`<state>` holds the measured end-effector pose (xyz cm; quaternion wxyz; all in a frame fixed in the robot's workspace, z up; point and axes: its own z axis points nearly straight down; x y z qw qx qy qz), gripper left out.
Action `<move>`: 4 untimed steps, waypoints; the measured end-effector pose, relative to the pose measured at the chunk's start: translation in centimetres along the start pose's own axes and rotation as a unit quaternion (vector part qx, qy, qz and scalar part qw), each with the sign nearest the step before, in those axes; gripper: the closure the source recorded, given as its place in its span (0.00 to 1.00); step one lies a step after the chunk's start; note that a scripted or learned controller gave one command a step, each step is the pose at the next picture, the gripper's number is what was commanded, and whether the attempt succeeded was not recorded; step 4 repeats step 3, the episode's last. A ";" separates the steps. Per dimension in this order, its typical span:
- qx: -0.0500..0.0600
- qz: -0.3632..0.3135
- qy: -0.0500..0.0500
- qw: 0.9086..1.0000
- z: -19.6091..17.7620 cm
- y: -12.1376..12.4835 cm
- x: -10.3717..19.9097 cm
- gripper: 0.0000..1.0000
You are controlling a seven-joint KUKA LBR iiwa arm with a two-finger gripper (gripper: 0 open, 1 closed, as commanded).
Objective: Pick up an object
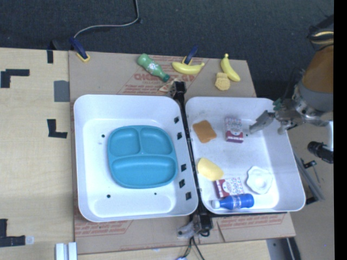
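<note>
The gripper (262, 121) of the grey arm hangs over the right edge of the right bin (287, 161), one dark finger slanting down-left toward a small red-and-white carton (234, 129) that lies flat near the bin's centre, long axis running roughly top to bottom of the view; whether the claw is wide or narrow cannot be told, and nothing shows between its fingers. Just left of the carton sits an orange-brown slice of toy bread (204, 131). Lower in the bin lie a yellow lemon-like piece (210, 169), a second red-and-white packet (229, 187), a white cup-like item (259, 180), and a blue bottle (234, 202) lying on its side along the front wall, cap pointing left. The left bin (87, 118) holds a blue divided tray (142, 156). Beyond the bins, a green bottle (152, 67) and two toy bananas (187, 66) (230, 69) rest on cardboard.
</note>
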<state>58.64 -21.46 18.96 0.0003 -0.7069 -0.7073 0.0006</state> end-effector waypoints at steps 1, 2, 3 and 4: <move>-0.002 -0.001 0.000 1.000 10.1 3.2 5.7 0.00; -0.001 -0.001 0.000 1.000 9.2 3.2 5.8 1.00; -0.001 -0.001 0.001 1.000 0.5 4.4 13.3 1.00; -0.001 -0.001 0.001 1.000 0.5 4.4 13.3 1.00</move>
